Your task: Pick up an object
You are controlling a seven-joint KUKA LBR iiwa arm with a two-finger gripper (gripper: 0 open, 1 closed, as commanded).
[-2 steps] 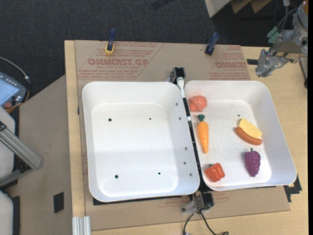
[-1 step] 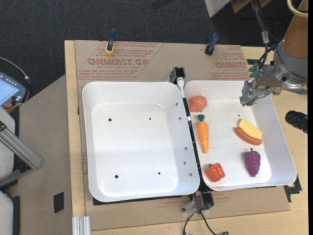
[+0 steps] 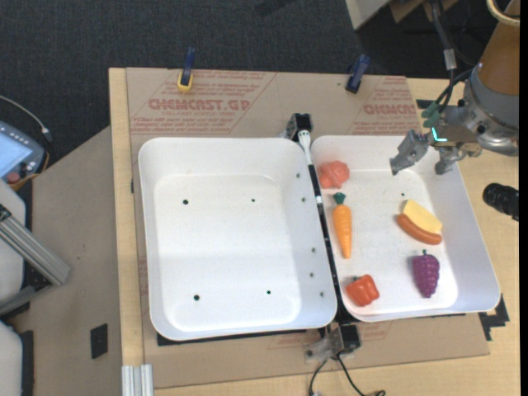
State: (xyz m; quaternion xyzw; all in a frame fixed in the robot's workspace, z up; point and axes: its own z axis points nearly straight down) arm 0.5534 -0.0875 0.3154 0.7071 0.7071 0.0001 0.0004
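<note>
Presently, the tool (image 3: pixel 426 157) is positioned over the upper right portion of the right bin (image 3: pixel 474 221), with its two grey fingers (image 3: pixel 406 153) spread apart and nothing between them. The arm (image 3: pixel 499 97) enters from the right, grey at the wrist. Five items lie on the floor of the right bin: a pink-red piece (image 3: pixel 333 174) near the upper left corner, an orange carrot (image 3: pixel 342 229) just below it along the dividing edge, a red pepper-like piece (image 3: pixel 361 289) near the lower left, a yellow and orange wedge (image 3: pixel 420 222) at mid right, and a purple bunch of grapes (image 3: pixel 426 274) below the wedge. The tool is apart from all of them. The left bin (image 3: pixel 157 221) adjoins the right one. Both bins rest on a brown cardboard sheet (image 3: pixel 239 97) on the bench, fastened by two clamps (image 3: pixel 187 73) at its far edge.
</note>
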